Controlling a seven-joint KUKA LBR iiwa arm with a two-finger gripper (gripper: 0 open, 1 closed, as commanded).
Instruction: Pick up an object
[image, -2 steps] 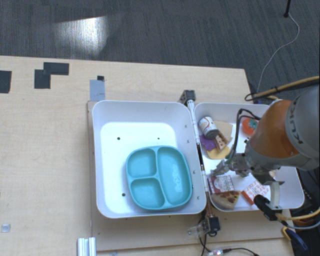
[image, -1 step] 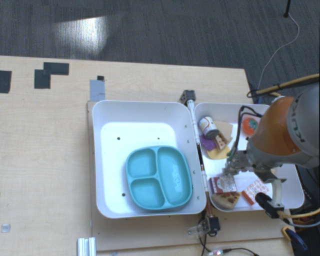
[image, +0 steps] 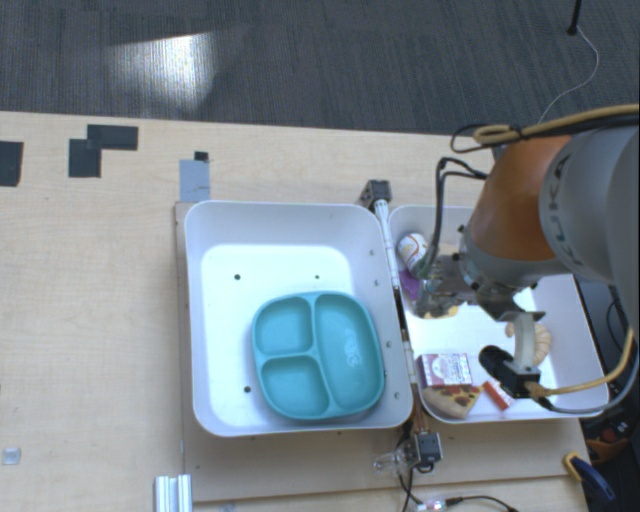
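Candidate objects for picking lie in the right-hand shallow white bin (image: 590, 330): a small red-and-white printed box (image: 444, 369) and a tan wedge-shaped piece (image: 452, 401) just below the gripper (image: 436, 296), and a round pale ball (image: 411, 246) above it. The grey arm with its orange band (image: 520, 205) hangs low over this bin, presumably to reach them; whether the claw is open or closed cannot be told. Left of the claw, the neighbouring white bin (image: 215, 330) holds a teal three-compartment plastic tray (image: 317, 354).
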